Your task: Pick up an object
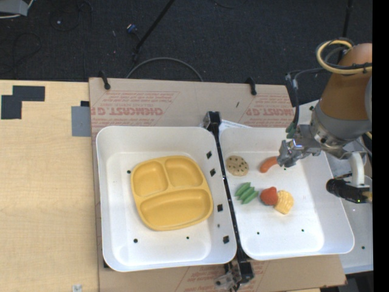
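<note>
The arm is reaching in from the right w/ its gripper (288, 157) hanging low over the right bin (316, 236), up near the bin's back half. Fingers are too small and dark against the wrist to read, so can't tell if they're spread or pressed together. An orange carrot-like toy (267, 164) is lying just left of the fingertips, maybe touching them, but nothing is showing betw. the fingers.

Other stuff in the right bin: a round cookie w/ dark chips (237, 165) is sitting near the divider, a green leafy veg piece (245, 193) is lying below it, and a red tomato-ish piece (269, 196) is resting right against a yellow ridged piece (284, 202), approx. mid-bin. All of these are lying flat on the bin floor.

The left bin (115, 236) is holding a yellow 3-compartment tray (172, 192), sitting slightly turned, its big compartment toward the near side.
</note>
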`<state>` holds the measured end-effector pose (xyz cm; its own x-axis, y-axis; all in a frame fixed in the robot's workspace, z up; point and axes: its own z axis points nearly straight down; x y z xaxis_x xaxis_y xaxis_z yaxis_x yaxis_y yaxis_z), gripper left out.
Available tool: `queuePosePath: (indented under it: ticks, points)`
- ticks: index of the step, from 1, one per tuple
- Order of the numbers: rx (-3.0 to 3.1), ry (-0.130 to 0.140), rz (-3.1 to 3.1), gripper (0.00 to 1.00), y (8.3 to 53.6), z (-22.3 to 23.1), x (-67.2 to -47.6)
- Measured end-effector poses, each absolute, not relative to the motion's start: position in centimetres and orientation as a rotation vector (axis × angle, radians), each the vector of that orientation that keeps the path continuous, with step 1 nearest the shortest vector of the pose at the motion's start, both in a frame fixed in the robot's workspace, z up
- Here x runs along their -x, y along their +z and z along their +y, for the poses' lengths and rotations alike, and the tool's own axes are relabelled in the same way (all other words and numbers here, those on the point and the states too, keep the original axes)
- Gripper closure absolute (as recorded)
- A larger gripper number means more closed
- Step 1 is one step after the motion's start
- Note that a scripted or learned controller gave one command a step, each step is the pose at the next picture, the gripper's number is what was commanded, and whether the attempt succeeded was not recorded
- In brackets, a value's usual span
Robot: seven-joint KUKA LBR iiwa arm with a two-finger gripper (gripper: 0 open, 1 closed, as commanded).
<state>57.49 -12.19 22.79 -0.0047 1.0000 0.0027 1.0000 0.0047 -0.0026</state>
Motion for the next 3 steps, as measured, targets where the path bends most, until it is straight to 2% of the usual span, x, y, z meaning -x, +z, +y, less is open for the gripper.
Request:
queuePosePath:
  ticks: [3]
  points:
    - [2.213,0.005,-2.222,1.00,22.4,0.6,-53.3]
